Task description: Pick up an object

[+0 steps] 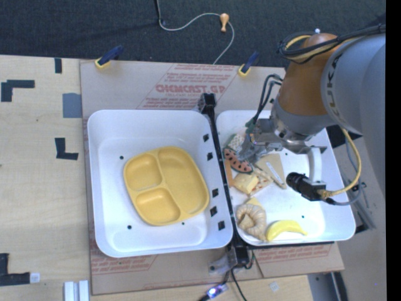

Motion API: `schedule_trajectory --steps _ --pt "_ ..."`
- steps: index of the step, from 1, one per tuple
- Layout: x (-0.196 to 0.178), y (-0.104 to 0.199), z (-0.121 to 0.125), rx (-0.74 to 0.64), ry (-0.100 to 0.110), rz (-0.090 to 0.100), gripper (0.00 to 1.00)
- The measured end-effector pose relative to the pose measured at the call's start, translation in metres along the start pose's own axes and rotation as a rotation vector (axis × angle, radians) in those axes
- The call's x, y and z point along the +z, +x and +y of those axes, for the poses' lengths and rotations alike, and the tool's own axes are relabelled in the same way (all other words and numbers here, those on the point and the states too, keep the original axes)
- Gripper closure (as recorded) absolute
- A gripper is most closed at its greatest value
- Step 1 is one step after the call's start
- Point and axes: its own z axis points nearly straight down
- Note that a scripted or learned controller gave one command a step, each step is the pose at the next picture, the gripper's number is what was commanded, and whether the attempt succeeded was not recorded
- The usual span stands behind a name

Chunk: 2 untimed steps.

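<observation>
The objects lie in the right bin (338,227), heaped along its left side. The gripper (252,144) is low over the upper part of this heap, and its dark fingers (249,140) point left toward the divider. Whether they are released or clenched cannot be told; nothing is seen between them.

Just below and left of the fingers lies a reddish, dark-spotted piece (237,163), apparently touching or nearly touching the tips. Directly left of the fingers, against the bin wall, sits a small pale speckled item (235,142), partly hidden. Below the fingers is a tan block (245,183), with flat beige pieces (273,168) beside it to the right. Further below, well apart from the fingers, lies a knobbly tan pastry-like object (252,219), and just right of that a yellow banana (286,230) near the bin's front edge.

Obstructions: the heap is tight, with pieces touching or overlapping beneath the gripper. The wrist and the orange band (305,80) cover the bin's upper middle. A black cable fitting (302,185) hangs to the right of the fingers, over the bin floor.

Left of the fingers, beyond the black divider clips (216,162), the left bin (106,130) holds a yellow sectioned plate (165,184), lying flat and well apart from the gripper. Both bins rest on a cardboard sheet (144,86) on the bench.
</observation>
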Motion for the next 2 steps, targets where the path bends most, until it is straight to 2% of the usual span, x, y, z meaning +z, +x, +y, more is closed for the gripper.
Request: schedule_trajectory --steps 2 --pt "-0.020 0.094 0.047 0.001 -0.002 0.000 1.00"
